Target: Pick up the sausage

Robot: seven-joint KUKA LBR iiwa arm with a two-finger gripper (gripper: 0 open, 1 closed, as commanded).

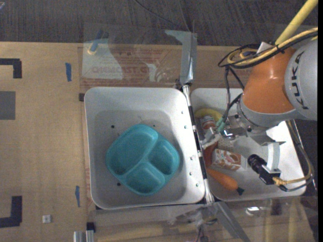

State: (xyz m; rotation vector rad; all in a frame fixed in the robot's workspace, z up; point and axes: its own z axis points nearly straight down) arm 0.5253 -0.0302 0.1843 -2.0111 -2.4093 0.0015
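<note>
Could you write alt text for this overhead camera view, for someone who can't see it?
A grey and orange robot arm reaches from the right into the right white bin, which holds toy food including a carrot and a banana. The left white bin holds a teal divided plate.

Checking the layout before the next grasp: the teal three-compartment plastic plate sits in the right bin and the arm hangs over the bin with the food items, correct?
Not quite. The camera view shows the teal three-compartment plastic plate in the left white bin, not the right one. The grey arm does hang over the right white bin, where the food items lie.
</note>
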